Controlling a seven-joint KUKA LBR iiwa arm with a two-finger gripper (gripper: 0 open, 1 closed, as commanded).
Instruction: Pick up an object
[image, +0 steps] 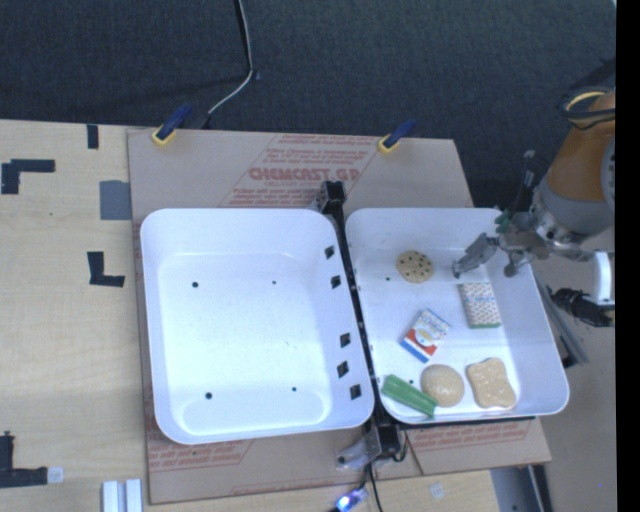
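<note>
1. The task names no single object; the nearest candidate to the pincer (490, 256) is the pale rectangular packet with a fine green-speckled print (480, 304), lying flat just below the pincer on the floor of the right-hand white plastic bin (380, 230). It looks like a soft, matte wrapper, long side running away from the camera.
2. The pincer hangs over the upper right part of that bin, its two grey metal fingers spread apart with nothing between them, so it is released.
3. To the pincer's left, and apart from it, lies a round tan biscuit with dark specks (414, 265), flat and rough-textured.
4. Below and left of the pincer sits a small white carton with blue and red corners (426, 333), tilted on the bin floor.
5. Farther below, along the bin's near edge, three things lie in a row: a green oblong bar (409, 395) at the left, a smooth round beige bun (442, 385) touching or just beside it, and a lumpy tan bread-like slice (491, 383) almost directly under the pincer.
6. Far left of the pincer is the second white bin (160, 300), glossy, with rounded corners; both rest on a brown cardboard sheet (290, 170).
</note>
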